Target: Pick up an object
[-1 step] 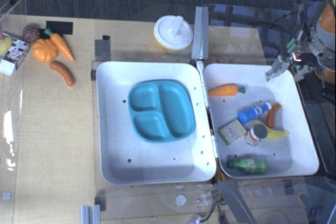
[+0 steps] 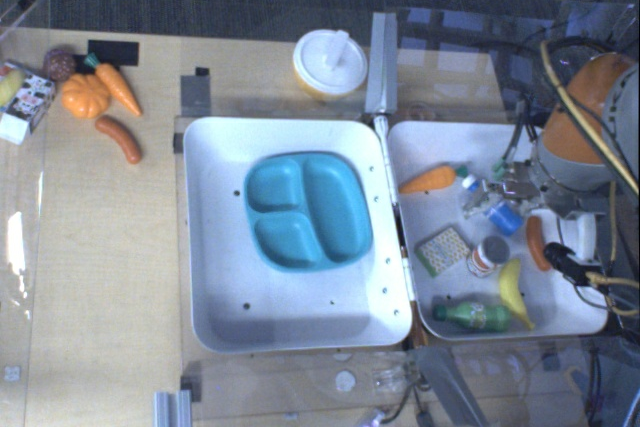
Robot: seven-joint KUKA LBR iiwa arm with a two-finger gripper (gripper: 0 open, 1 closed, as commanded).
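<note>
Hand [image 2: 493,192] sits low in the right bin [image 2: 425,150], fingers spread and released, nothing between them. A small blue object [image 2: 506,217] lies just beside the fingertips. Toy carrot [image 2: 428,179] lies to its left; checkered block [image 2: 444,250], small can [image 2: 488,254], banana [image 2: 513,291] and green bottle [image 2: 472,316] sit nearer the front. Blue divided tray [image 2: 305,211] occupies the left bin [image 2: 210,245].

The arm [image 2: 590,120] enters from the right, its orange band uppermost, wrist angled down and leftward. The gripper [image 2: 490,195] sits low, pointing left; finger state is indeterminate.
</note>
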